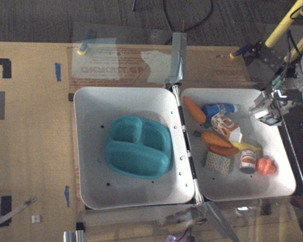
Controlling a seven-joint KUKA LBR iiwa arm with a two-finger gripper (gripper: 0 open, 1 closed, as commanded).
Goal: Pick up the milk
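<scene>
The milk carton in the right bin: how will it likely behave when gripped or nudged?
The milk carton lies tilted on its side, so it probably slides rather than rolls. Its boxy faces look rigid. Carrots crowd it, so a nudge may shift them.

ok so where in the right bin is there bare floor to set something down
Bare floor in the right bin runs along its near edge below the can, and on its right side under the end effector. Crowded: the left-centre, with carrots, blue bottle and milk carton.
</scene>
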